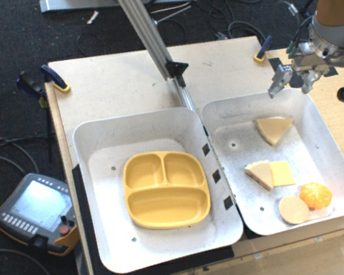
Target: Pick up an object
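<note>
The right bin (pixel 238 214) holds a tan wedge (pixel 274 129) near its back, a pale wedge (pixel 259 174) beside a yellow square slice (pixel 282 173), a round beige disc (pixel 294 210) and an orange fruit (pixel 315 195) at the front. My gripper (pixel 289 82) hangs over the back right corner of that bin, above and right of the tan wedge. Its two fingers stand apart with nothing between them.
The left bin (pixel 94 180) carries a yellow divided tray (pixel 166 189). A metal pole (pixel 146 26) slants down to the seam between the bins. Clamps (pixel 53 79) sit at the bench's back corners. A teach pendant (pixel 37 213) lies on the floor at the left.
</note>
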### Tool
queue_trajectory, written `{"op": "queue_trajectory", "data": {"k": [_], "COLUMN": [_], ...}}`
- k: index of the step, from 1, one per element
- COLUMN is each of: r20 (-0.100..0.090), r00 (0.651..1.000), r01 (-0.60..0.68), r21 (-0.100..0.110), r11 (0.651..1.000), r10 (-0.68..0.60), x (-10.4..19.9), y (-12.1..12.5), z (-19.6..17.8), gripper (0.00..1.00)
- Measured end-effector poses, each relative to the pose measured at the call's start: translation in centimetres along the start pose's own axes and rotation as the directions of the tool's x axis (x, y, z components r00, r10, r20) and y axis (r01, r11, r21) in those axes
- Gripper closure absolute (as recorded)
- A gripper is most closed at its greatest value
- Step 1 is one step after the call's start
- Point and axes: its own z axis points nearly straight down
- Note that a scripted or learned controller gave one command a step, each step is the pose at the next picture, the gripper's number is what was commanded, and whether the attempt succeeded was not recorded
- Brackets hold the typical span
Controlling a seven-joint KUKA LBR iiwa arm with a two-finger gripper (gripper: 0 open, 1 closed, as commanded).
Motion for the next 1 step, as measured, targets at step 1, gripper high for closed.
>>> {"op": "queue_trajectory", "data": {"k": [1], "r20": [0.001], "r00": [1.0], "r01": [0.0], "r21": [0.0], "r11": [1.0], "r10": [0.0], "x": [-0.01], "y": [0.0], "z": [0.0], "gripper": [0.0]}}
